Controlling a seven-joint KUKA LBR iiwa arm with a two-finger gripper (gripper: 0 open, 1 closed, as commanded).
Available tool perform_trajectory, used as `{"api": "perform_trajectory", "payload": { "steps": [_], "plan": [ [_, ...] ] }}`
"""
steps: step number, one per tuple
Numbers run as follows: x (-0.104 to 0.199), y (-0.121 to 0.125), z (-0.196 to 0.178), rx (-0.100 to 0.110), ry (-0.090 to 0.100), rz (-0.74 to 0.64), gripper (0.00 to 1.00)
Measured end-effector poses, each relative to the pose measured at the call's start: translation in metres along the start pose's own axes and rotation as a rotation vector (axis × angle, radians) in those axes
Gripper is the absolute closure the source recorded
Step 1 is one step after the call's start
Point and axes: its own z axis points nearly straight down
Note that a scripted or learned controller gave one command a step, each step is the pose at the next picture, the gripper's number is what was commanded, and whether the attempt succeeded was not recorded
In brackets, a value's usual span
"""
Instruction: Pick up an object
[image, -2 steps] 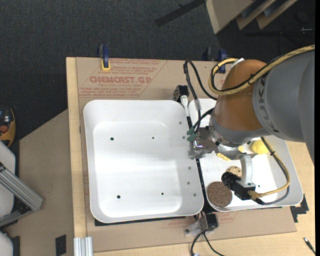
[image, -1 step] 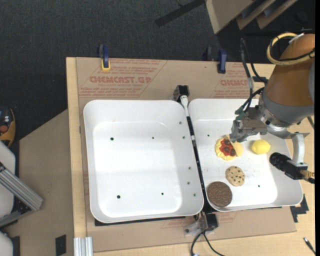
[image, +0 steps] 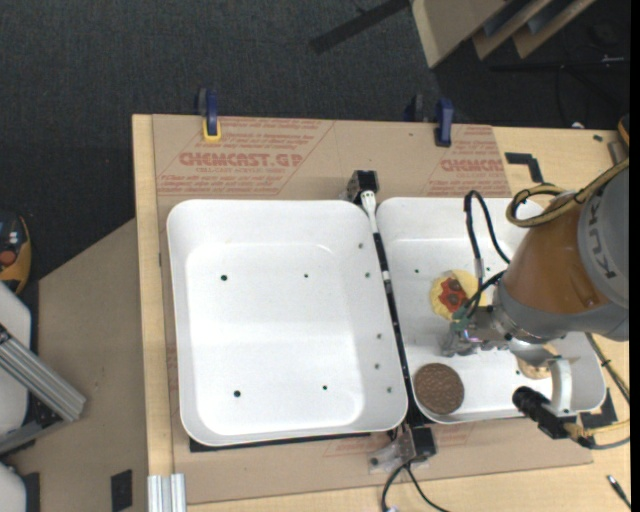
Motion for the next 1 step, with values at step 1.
{"api": "perform_trajectory", "payload": {
  "steps": [1],
  "plan": [
    [0.1342, 0.0676, -0.1130, -0.025, 0.004, -0.024, 1.00]
  ]
}}
